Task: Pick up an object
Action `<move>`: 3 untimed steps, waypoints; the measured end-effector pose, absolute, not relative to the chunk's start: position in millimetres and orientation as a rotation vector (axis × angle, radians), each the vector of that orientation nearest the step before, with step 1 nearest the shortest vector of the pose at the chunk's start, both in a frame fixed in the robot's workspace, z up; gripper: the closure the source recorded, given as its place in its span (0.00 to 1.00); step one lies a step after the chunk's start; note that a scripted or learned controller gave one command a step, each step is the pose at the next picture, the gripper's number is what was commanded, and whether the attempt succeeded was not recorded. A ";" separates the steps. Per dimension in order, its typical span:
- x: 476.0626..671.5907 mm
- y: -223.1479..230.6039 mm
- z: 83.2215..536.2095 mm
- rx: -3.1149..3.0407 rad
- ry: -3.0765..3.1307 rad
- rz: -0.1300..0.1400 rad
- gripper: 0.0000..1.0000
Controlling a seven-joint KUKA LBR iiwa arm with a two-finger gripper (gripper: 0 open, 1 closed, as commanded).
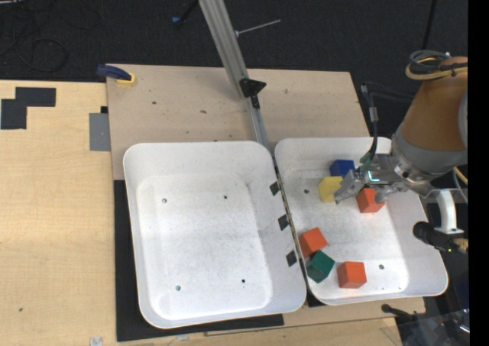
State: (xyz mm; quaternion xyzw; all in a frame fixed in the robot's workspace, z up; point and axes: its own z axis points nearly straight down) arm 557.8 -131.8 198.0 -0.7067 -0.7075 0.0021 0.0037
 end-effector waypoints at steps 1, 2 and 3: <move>558.6 -133.0 200.3 -2.221 -2.217 0.002 0.00; 552.7 -136.3 137.3 -2.217 -2.214 0.008 0.00; 553.4 -135.8 90.8 -2.223 -2.218 0.000 0.00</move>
